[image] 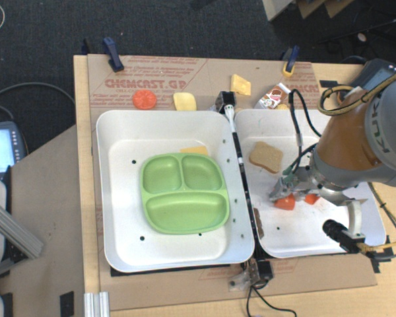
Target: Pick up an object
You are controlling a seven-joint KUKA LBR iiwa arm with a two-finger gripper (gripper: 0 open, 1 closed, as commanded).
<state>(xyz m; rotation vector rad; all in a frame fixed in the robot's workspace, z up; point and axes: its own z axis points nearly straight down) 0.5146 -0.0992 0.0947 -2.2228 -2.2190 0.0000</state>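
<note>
The gripper (282, 191) reaches low into the right bin (317, 243), just above a red piece (286, 203); whether it grips or stands open cannot be told. A slice of bread (266, 157) lies beyond. Nothing is visibly lifted: the pick seems unfinished.

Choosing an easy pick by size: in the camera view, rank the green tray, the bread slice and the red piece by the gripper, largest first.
1. Green tray
2. Bread slice
3. Red piece, at the gripper
</note>
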